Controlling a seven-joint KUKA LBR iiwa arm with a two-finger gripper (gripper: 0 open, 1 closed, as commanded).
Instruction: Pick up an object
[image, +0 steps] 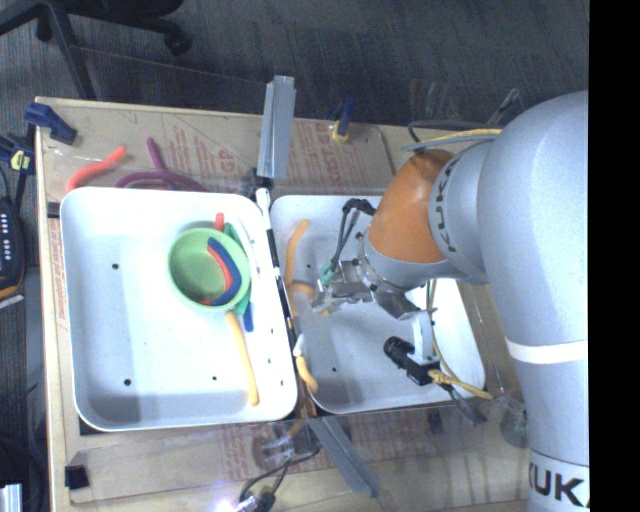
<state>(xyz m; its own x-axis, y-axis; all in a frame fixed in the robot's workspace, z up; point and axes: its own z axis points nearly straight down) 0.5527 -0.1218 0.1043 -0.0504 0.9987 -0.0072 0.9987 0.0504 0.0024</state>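
Your hand (330, 290) sits low in the right bin (370, 385), centre of the frame, beside an orange strip (295, 250) along that bin's left wall. You cannot tell how it is set, nor whether anything is caught in it. Judge the pick as not yet done: nothing is visibly lifted. The stacked cups (208, 268) and yellow stick (245, 355) lie in the left bin (100, 330).
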